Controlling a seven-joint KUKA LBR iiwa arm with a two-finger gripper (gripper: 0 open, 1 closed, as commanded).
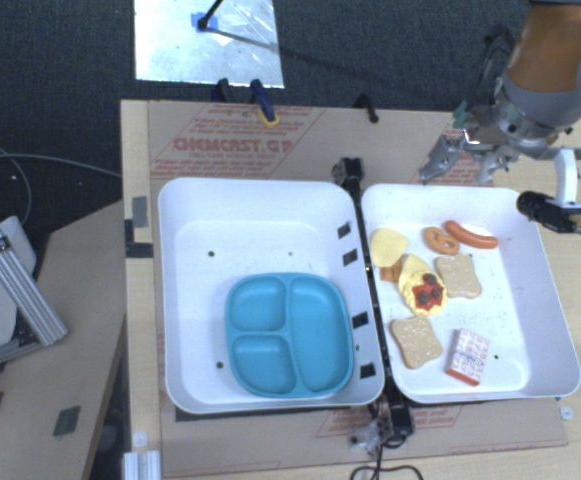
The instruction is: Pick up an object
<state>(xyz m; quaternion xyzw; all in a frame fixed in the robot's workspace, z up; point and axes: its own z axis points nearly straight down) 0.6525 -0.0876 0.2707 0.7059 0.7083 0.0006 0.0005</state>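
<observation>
Your gripper (462, 160) hangs upper right, above the right bin's (555, 298) far rim, fingers spread, nothing between them. Food sits in that bin: sausage (470, 234), pretzel (436, 240), toast (416, 340), pizza (425, 290), box (468, 356). Blue tray (290, 334) in left bin (200, 218).

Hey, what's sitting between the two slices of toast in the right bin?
In the camera view, a yellow piece with a red topping lies between the upper toast slice and the lower toast slice.
</observation>
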